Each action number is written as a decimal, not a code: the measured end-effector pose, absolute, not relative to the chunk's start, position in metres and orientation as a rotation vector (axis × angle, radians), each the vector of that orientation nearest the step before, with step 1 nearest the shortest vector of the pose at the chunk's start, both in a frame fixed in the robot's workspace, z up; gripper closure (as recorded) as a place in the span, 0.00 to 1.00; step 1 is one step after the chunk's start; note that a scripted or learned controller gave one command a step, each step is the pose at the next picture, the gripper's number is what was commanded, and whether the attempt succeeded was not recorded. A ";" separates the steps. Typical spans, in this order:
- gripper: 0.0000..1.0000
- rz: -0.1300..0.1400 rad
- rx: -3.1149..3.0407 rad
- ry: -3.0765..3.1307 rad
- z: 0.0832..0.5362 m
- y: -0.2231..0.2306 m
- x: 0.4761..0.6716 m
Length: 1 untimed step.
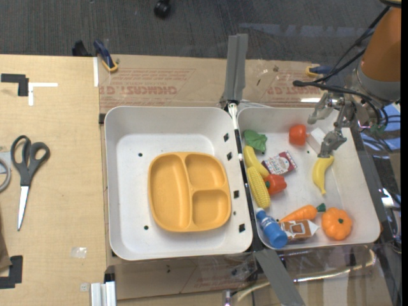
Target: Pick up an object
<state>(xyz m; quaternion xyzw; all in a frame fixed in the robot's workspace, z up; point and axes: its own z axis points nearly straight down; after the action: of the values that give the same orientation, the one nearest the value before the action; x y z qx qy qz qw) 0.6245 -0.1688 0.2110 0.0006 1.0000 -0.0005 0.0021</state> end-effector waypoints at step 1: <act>0.00 -0.002 0.087 3.134 0.104 -0.217 0.623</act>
<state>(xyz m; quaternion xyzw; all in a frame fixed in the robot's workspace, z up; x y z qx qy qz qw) 0.6231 -0.2171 0.1042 0.0277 0.9996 -0.0006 0.0031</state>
